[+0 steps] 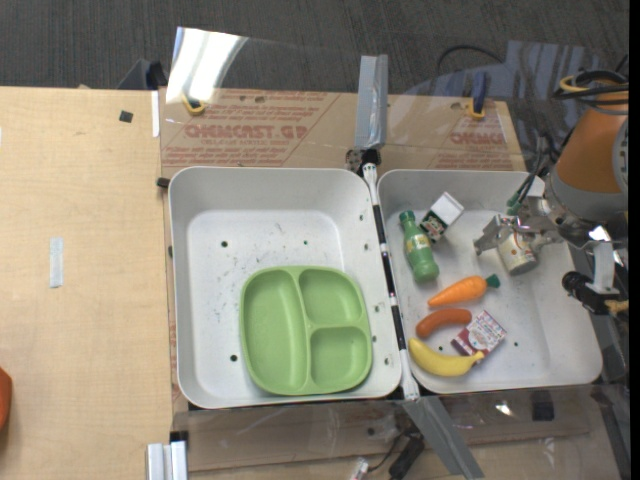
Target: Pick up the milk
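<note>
The milk (441, 214) is a small white carton with dark print, lying tilted near the back left of the right bin (560, 368). My gripper (507, 240) hangs low over the middle of that bin, to the right of the milk and a little nearer, with a gap between them. A tan cylindrical object (519, 257) sits right under or against the gripper. The grey arm with its orange band (590, 158) comes in from the right.
In the right bin lie a green bottle (420, 249), a carrot (462, 290), a red sausage (443, 321), a banana (444, 360) and a pink packet (479, 333). The left bin (200, 268) holds a green divided plate (305, 329).
</note>
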You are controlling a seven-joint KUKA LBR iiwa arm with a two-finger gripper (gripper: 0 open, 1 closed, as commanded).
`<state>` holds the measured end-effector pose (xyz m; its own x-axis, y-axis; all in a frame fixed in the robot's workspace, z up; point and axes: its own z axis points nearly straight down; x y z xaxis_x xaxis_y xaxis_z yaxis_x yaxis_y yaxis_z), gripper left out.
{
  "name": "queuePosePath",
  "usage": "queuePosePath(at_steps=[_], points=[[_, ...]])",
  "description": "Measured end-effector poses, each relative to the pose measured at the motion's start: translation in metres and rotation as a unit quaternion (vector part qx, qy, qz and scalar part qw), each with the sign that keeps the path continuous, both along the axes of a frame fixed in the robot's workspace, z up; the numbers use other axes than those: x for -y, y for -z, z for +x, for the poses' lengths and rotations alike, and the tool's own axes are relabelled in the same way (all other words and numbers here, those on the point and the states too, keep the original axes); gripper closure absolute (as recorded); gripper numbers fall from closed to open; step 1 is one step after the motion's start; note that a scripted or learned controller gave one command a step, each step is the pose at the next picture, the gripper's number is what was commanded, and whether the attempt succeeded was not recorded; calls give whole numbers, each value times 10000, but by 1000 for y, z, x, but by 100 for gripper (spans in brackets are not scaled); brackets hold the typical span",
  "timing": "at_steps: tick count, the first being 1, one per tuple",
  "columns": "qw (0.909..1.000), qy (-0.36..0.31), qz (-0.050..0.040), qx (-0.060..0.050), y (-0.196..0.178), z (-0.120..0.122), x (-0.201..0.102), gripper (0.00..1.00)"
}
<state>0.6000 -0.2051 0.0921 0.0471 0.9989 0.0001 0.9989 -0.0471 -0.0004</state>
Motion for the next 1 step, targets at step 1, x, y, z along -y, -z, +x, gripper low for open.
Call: queuePosePath(at_steps=[1], points=[[9999,-147,28,10,0,42,5,0]])
